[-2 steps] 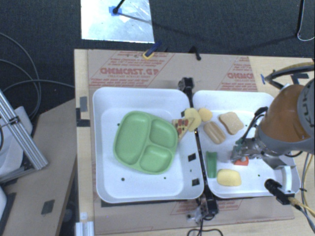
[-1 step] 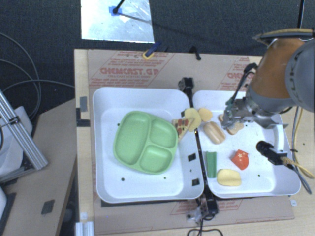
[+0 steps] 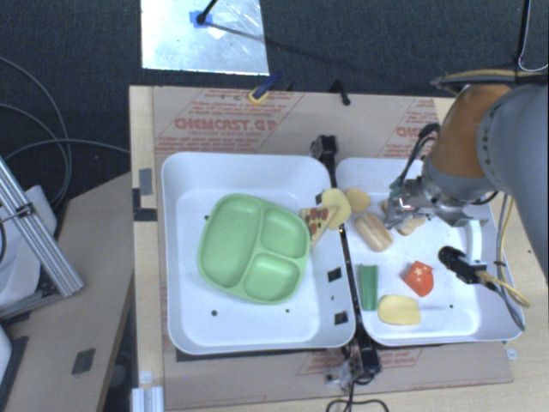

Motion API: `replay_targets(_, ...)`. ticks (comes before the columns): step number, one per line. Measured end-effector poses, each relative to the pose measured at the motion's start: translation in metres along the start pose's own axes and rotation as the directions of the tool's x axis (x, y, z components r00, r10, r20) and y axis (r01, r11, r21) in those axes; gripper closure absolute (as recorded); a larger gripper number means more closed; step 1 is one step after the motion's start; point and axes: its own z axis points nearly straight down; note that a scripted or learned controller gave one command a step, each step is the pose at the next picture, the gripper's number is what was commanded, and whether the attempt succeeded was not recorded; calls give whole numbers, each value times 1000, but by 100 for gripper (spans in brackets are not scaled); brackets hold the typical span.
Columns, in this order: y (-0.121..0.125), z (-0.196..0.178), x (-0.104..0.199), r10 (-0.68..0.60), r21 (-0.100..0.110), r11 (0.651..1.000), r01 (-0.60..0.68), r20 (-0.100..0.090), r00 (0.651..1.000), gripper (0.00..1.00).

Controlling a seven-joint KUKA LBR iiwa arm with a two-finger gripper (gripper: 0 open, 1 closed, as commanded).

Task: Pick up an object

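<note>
The gripper (image 3: 400, 210) sits low in the right bin (image 3: 480, 320), at two o'clock of the bread roll (image 3: 373, 231); its grasp cannot be told.

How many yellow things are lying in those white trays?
2, perhaps more under the arm: a round yellow plastic piece on the divider beside the pizza slice toy, and a yellow lemon-shaped toy at the right bin's front.

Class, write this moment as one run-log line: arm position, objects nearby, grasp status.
arm: over right bin | gripper: low, beside bread roll | grasp: none visible | left bin: green tray
</note>
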Motion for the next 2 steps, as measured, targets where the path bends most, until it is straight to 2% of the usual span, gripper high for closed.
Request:
replay_targets(1,-1,-4,2,-2,-1,1000,2,-1,1000,0)
replay_targets(2,-103,25,-56,8,9,1000,-8,-1,1000,0)
